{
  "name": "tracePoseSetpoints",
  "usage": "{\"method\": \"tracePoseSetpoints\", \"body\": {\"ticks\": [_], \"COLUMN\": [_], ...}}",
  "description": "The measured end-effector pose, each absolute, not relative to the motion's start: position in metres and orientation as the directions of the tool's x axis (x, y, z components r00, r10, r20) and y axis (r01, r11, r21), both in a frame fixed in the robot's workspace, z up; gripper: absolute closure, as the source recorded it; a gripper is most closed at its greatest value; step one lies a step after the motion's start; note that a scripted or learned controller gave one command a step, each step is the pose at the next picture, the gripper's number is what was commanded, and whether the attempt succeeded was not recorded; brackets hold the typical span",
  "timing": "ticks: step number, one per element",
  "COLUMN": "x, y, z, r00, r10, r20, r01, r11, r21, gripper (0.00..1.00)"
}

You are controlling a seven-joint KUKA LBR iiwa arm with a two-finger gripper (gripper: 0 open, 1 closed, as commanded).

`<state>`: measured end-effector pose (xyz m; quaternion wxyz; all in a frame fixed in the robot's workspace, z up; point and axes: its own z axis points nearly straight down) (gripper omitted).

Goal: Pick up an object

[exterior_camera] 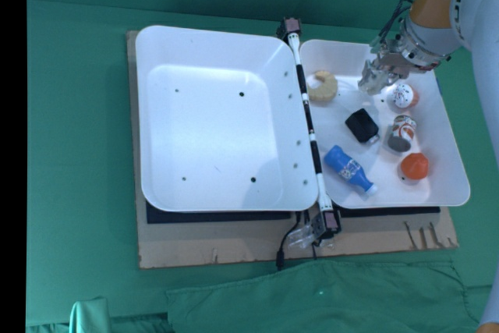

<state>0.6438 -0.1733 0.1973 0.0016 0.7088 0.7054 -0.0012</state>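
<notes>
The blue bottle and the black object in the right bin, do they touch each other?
Apart. The camera view shows a strip of white bin floor between the blue bottle and the black object, which lies above it.

bench cover (78, 129): green cloth across the whole frame
cardboard sheet (187, 249): brown, under both bins, edge showing along the bottom
divider rail (306, 121): black and white, centre of frame
folded cloth (312, 296): green, bottom centre
</notes>
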Motion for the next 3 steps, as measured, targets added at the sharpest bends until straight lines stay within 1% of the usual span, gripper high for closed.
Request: {"method": "tracePoseSetpoints", "body": {"ticks": [1, 3], "x": [0.642, 0.65], "y": [-0.179, -0.183], "z": [0.259, 0.344], "r00": [0.002, 0.001], "r10": [1.0, 1.0], "r20": [-0.003, -0.003], "r01": [1.0, 1.0], "r11": [-0.002, -0.001], "r21": [0.006, 0.004], "gripper": [1.0, 1.0]}}
